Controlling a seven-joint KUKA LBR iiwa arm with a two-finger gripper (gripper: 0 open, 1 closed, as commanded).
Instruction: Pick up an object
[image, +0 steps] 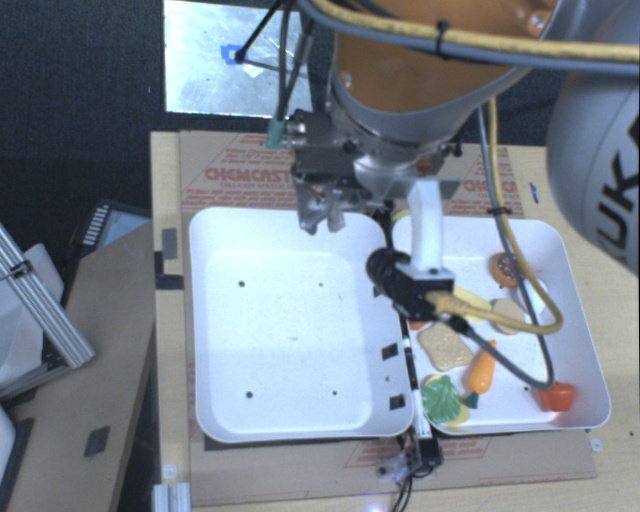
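White plastic, two shallow bins side by side on a sheet of printed cardboard (240, 172): left bin (215, 330), right bin (585, 375).

Contents of right bin, all small moulded toy foods with a smooth finish:
- carrot (481, 373), orange, tapered; long axis runs near to far, leaning a little right, narrow tip toward the far side, green end toward the near side.
- cracker (445, 348), tan, flat, roughly square, just left of the carrot's tip.
- lettuce piece (441, 397), green, crinkled, in the near left corner.
- tomato (558, 396), red, rounded, near the near right corner.
- round brown piece (503, 268), far side, well apart from the carrot.

Gripper (322, 212), grey metal, hangs over the far rim of the left bin, well apart from the carrot and the other pieces. Whether it is open or closed cannot be told from where I stand; nothing shows in its hold.

Yellowish hose (520, 290), looped, draped over the right bin.
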